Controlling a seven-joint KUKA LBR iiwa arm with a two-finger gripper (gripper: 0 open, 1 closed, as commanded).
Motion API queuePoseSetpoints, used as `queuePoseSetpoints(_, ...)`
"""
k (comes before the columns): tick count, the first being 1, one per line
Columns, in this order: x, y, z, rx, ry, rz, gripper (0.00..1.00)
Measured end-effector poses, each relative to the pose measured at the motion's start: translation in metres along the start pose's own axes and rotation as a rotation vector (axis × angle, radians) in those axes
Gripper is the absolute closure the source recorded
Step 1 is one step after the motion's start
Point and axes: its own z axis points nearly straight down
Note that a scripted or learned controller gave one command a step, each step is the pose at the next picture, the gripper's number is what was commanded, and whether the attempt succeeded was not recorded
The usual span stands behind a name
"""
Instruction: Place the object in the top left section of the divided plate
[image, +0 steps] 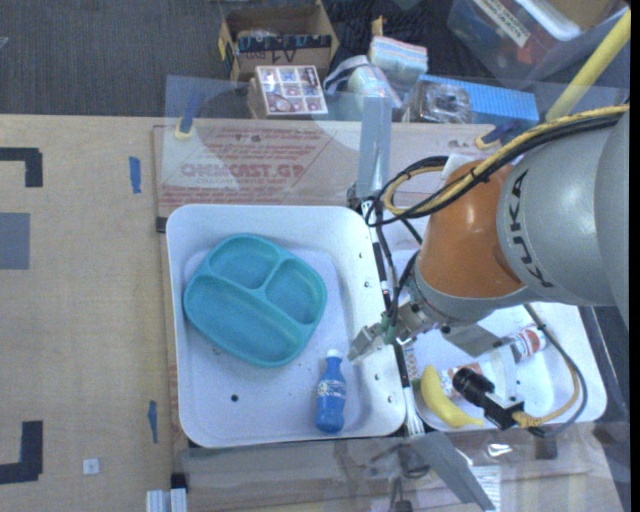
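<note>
While bottle (331, 393) lies in L bin, jaws (372, 338) hover just above-right.

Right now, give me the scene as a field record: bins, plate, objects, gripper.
left bin: holds divided plate and bottle
divided plate: teal, three sections, nothing on it
blue bottle: lying in left bin, below-right of plate, apart from it
right bin: holds banana and a small white bottle
gripper: over the divider between bins, finger state unclear
task status: nothing placed yet
</note>
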Motion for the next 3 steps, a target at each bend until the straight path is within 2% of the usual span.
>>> queuePoseSetpoints(1,-0.107,-0.051,-0.021,0.001,-0.001,0.258,0.0)
queuePoseSetpoints(2,-0.107,-0.05,-0.031,-0.001,-0.003,0.256,1.0)
queuePoseSetpoints(3,-0.039,-0.023,-0.022,0.003,0.003,0.041,1.0)
